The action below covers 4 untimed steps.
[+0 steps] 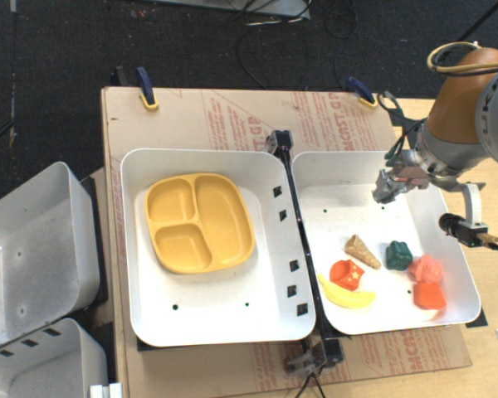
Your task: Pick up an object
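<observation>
Hand (387, 191) over right bin (349, 172), grip state impossible to tell. Nearer the camera than hand: tan wedge (363, 251), green piece (399, 255), red piece (346, 274), yellow banana (346, 296), all lying apart from it.

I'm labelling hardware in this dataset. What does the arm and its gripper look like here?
The arm is grey with a broad orange band above the wrist and a thin yellowish cable looped over it. Its gripper is small, metallic grey, with dark cables along the wrist.
</observation>
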Each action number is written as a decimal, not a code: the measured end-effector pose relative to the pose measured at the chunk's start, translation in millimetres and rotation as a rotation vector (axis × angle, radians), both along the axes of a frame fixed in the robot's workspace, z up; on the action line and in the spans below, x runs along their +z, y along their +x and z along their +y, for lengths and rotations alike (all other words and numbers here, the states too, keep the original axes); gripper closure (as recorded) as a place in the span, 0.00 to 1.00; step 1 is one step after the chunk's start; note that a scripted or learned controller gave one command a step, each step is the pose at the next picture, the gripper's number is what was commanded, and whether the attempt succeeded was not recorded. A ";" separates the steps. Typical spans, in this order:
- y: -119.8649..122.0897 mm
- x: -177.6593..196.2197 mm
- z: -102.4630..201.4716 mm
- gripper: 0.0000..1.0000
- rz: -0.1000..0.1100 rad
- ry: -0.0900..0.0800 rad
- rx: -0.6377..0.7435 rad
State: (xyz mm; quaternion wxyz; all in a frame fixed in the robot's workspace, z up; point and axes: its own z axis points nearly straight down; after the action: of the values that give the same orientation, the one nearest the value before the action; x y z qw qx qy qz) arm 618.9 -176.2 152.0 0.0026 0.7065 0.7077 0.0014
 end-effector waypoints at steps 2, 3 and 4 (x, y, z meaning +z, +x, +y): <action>-11.6 47.6 46.8 1.00 0.006 0.003 0.005; -30.8 42.0 101.2 1.00 0.009 0.004 0.005; -46.7 45.4 142.1 1.00 0.008 0.004 0.005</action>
State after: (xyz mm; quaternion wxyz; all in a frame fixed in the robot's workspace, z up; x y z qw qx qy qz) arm 572.2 -34.0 197.4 -0.0016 0.7048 0.7094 -0.0001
